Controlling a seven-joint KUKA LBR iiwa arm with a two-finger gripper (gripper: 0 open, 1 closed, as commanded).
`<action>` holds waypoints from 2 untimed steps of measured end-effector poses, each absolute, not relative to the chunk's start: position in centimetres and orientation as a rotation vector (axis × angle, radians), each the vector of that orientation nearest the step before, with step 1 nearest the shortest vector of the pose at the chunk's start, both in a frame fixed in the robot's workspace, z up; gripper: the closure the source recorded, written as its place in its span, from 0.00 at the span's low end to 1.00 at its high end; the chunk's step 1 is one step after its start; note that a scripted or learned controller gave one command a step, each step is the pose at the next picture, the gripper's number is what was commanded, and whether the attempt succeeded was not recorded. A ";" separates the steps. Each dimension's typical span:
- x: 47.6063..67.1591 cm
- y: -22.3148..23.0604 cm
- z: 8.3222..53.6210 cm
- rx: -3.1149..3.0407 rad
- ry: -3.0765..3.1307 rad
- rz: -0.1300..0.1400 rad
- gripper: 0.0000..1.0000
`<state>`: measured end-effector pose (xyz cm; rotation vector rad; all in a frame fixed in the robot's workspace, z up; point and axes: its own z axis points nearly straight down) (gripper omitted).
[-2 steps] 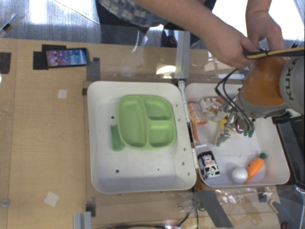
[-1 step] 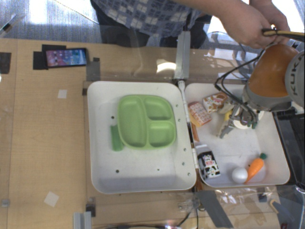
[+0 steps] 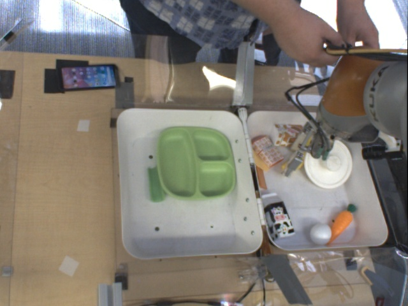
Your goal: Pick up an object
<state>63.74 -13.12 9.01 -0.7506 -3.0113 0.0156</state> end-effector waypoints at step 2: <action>62.1 -9.0 8.8 -0.808 -3.038 0.015 0.00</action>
